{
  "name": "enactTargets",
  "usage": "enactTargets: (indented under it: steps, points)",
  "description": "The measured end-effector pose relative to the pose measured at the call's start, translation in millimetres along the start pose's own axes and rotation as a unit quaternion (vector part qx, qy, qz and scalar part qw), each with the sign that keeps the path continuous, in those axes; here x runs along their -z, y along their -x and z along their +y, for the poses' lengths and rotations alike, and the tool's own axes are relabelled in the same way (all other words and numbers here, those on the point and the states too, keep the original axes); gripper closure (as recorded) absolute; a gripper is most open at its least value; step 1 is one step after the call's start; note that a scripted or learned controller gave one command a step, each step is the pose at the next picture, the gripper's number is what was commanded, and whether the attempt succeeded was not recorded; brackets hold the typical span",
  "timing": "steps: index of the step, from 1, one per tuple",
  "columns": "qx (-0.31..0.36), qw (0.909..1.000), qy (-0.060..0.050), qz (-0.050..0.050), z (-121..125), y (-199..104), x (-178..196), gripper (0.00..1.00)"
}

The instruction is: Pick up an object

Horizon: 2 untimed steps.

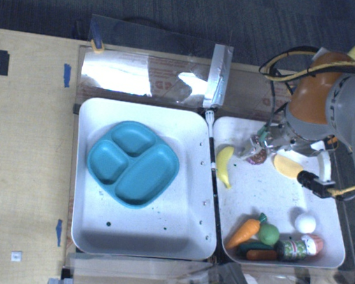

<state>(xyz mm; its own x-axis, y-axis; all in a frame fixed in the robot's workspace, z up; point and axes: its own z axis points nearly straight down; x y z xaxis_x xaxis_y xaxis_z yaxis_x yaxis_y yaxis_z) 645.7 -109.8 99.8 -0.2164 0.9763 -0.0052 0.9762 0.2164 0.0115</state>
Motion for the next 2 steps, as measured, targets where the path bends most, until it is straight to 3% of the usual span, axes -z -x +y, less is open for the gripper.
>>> enactTargets:
  steps: [1, 2]
  points:
    - [-0.089, 0.9961, -0.001, 0.002, 13, -59, 121, 1.0]
    - [-0.096, 0.9954, -0.006, 0.003, -31, -92, 119, 1.0]
